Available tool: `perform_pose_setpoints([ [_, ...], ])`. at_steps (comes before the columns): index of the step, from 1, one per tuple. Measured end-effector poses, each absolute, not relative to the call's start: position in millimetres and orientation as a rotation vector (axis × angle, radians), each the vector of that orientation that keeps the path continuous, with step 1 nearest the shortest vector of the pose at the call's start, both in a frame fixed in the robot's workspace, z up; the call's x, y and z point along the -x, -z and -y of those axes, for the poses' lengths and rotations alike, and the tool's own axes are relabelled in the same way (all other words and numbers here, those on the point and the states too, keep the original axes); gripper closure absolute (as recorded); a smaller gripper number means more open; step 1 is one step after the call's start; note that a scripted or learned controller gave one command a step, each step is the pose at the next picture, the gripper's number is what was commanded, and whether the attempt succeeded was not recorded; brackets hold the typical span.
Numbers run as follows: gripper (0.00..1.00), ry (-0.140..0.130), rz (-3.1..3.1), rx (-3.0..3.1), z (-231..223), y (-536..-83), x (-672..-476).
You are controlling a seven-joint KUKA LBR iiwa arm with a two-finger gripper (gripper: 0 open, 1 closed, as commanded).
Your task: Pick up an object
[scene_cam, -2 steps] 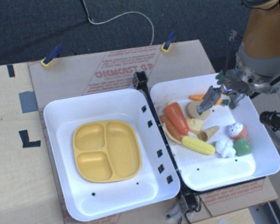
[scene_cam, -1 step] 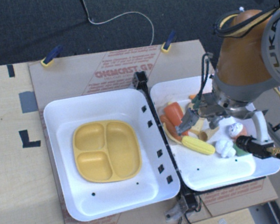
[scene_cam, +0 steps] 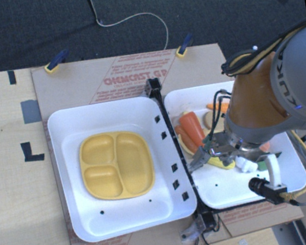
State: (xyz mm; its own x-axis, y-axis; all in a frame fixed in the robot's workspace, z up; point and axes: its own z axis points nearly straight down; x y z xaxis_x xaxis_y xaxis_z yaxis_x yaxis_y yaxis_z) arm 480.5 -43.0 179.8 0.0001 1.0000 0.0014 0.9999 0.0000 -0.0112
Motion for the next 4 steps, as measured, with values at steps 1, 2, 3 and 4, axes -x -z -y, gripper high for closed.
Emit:
perform_pose_setpoints([
  [1,0.0,0.02,2.239,2.218,-8.9,-362.6,-485.2],
  [2,0.0,-0.017,2.217,2.211,-41.4,-175.5,-488.2],
  [3,1.0,-0.007,2.221,2.216,-40.2,-193.2,-489.5],
  [4,1.0,0.009,2.232,2.217,-84.2,-227.0,-577.0],
])
